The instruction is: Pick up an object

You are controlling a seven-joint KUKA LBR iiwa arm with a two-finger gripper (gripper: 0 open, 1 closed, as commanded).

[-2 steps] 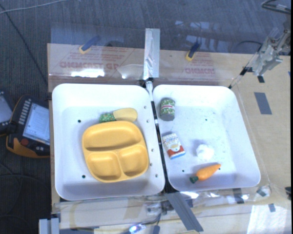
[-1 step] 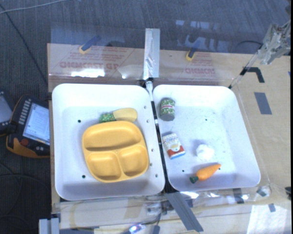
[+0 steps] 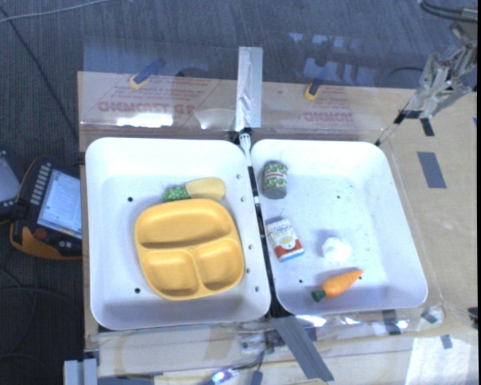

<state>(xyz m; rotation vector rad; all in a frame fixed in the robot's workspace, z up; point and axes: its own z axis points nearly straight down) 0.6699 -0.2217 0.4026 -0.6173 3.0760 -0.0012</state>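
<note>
carrot (image 3: pixel 337 284) lies loose in the right bin (image 3: pixel 401 207), just beside the white lump (image 3: pixel 336 249), free to grab; hand (image 3: pixel 445 74) sits well beyond that bin's far corner, its grip impossible to tell.

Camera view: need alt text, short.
Two white bins seen from above: the left bin holds a yellow divided tray and a toy corn cob; the right bin holds a can, small carton, white lump and toy carrot.
</note>
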